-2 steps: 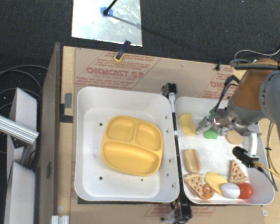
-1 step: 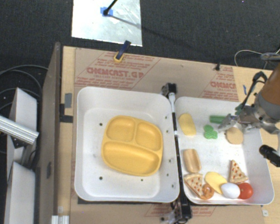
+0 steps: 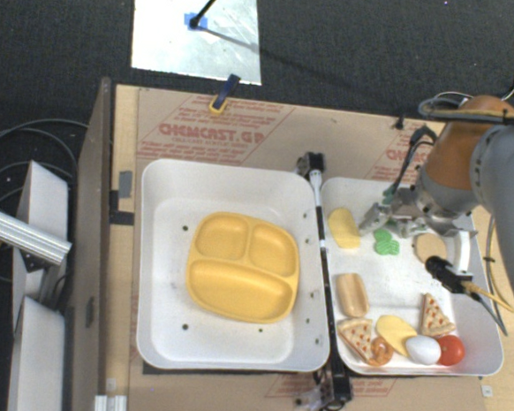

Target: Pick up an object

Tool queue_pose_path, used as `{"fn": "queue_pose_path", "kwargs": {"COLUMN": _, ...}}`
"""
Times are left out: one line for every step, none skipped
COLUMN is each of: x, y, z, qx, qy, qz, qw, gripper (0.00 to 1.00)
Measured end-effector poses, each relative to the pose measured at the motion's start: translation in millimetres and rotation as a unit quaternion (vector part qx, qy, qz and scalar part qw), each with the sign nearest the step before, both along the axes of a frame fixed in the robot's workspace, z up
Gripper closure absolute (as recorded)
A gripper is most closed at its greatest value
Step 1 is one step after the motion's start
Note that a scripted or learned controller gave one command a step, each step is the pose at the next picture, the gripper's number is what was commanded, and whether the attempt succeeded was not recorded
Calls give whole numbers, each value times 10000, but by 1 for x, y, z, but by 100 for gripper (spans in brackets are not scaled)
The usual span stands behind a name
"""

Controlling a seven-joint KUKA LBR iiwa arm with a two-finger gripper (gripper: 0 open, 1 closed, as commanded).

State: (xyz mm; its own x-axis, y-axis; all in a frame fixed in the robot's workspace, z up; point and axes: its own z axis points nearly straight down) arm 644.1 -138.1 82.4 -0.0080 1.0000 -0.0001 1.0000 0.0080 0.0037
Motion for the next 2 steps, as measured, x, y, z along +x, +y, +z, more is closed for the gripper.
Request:
{"fn": "queue_pose_path", "kwargs": {"x": -7, "y": -13, "z": 2, "qx": -4, "qy": 8, "qz": -36, "qw": 10000, "gripper": 0}}
{"fn": "queue_pose_path", "kwargs": {"x": -6, "y": -13, "z": 14, "qx": -5, "qy": -10, "qz": -23, "qw": 10000, "gripper": 100}}
